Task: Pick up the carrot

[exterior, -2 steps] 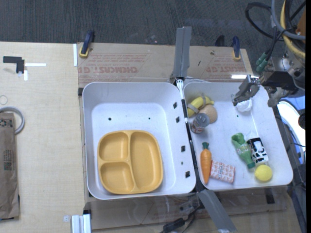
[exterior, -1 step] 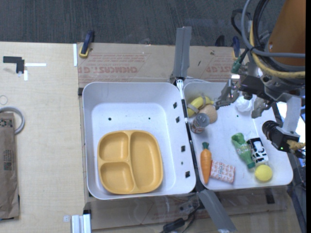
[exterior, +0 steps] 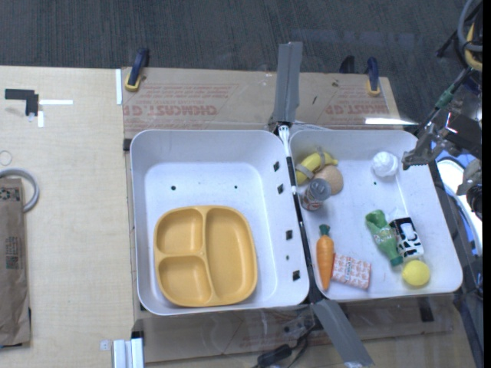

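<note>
The carrot [exterior: 325, 261] is orange with a small green top. It lies in the right bin [exterior: 437, 205] near the front left corner, top pointing toward the back, along the bin's left wall. A patterned orange packet [exterior: 351, 271] touches its right side. My gripper [exterior: 420, 153] hangs over the back right rim of the right bin, far from the carrot and well to its right and behind it. Nothing shows in the gripper.
The right bin also holds a banana [exterior: 317, 162], a tan ball [exterior: 329, 179], a small can [exterior: 313, 196], a white lump [exterior: 384, 163], a green item [exterior: 379, 228], a black and white pack [exterior: 407, 238] and a lemon [exterior: 416, 273]. A yellow divided plate [exterior: 205, 255] sits in the left bin [exterior: 153, 175].
</note>
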{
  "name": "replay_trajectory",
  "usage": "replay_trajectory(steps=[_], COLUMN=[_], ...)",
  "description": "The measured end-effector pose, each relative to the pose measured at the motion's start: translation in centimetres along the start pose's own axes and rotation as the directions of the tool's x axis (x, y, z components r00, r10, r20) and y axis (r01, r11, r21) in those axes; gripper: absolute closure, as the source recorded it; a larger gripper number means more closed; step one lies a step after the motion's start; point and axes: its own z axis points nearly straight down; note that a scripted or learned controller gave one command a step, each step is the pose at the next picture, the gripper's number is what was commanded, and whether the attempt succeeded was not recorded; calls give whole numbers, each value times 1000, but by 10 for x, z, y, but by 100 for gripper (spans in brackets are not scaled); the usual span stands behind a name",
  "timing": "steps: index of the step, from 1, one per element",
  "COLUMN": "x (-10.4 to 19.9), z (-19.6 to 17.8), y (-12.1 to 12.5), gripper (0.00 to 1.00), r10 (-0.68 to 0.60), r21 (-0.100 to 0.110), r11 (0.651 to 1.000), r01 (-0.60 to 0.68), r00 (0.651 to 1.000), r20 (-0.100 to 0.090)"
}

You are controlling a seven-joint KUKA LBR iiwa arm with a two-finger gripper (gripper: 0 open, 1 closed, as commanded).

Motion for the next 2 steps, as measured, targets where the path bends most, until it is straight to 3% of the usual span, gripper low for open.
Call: replay_trajectory(steps=[1,2], x=[14,80], z=[17,164], y=[3,-46], gripper=[0,0], r10=[95,114], r21=[2,1], r11=[995,993], r01=[-95,-114], r00=[995,993], r20=[0,0])
